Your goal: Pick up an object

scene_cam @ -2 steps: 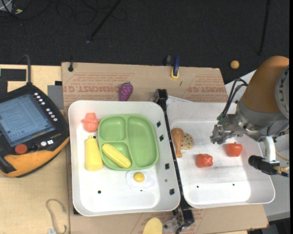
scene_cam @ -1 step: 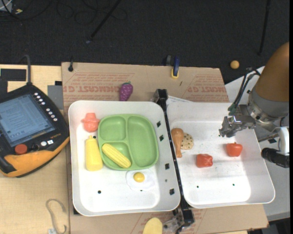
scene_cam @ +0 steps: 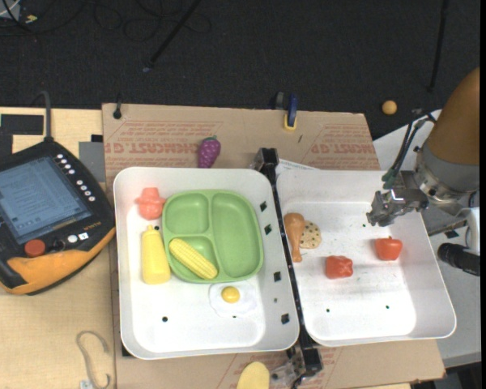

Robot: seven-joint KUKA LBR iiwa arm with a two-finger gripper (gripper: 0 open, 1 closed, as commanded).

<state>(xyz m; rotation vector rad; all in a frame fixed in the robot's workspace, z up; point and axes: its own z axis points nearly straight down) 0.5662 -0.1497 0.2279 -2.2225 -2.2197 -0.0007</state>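
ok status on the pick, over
Gripper over right bin, nothing seen held. Nearest: red tomato, just below it. Red pepper close by.

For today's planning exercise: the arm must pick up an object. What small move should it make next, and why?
Probably lower the claw a little toward the red tomato-like toy. The claw hangs over the right bin, this toy lies just below it in the view, apart from its neighbours, and nothing sits between its fingers.

Dark carpet (scene_cam: 227, 39) with cables behind; light wood bench (scene_cam: 49, 322); cardboard sheet (scene_cam: 243, 136) under bins.
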